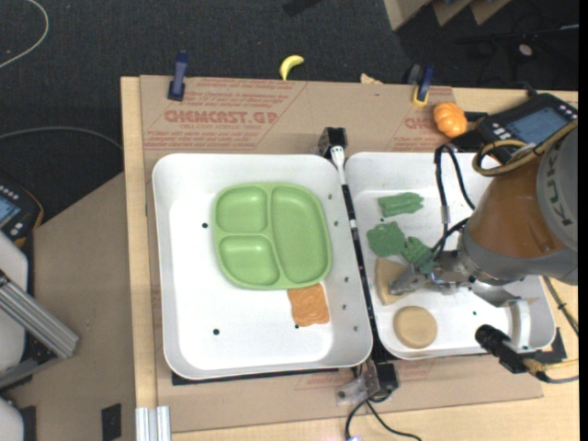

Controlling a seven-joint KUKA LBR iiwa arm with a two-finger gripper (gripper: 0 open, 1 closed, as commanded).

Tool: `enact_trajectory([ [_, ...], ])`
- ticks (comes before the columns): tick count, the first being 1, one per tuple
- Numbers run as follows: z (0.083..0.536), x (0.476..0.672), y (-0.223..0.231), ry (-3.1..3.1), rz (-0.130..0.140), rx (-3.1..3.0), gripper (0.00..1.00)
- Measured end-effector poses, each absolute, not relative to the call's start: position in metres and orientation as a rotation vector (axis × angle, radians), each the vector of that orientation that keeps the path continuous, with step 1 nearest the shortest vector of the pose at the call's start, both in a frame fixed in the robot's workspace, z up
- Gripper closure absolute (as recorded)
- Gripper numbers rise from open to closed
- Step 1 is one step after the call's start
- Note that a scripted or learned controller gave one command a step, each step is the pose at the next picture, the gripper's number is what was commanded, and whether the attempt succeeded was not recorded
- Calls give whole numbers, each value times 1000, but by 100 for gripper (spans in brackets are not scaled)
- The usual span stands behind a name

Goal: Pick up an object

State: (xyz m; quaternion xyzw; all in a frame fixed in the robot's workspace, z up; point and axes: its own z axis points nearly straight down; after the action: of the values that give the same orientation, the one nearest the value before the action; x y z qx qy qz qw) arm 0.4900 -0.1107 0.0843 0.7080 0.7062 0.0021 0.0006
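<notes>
The nearest candidate is a green toy piece [401, 243] lying in the right bin [542, 333], in its left half, with its long axis running diagonally from upper left to lower right. The tool [411, 280] sits at the piece's lower right end, just beside or touching it; contact cannot be confirmed. Whether the tool is open or closed cannot be told. A tan wedge [388, 277] lies under the tool, and a round tan disc [414, 326] lies below it.

arm [537, 219] cut by right edge, fingers' state unclear
</notes>
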Motion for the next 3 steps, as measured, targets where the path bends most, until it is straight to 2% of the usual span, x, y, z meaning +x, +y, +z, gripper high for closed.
enact_trajectory([
  [1,99,513,-166,2212,0,2220,0],
  [2,87,496,-102,2218,7,2214,0],
  [3,98,497,-103,2216,11,2215,100],
])
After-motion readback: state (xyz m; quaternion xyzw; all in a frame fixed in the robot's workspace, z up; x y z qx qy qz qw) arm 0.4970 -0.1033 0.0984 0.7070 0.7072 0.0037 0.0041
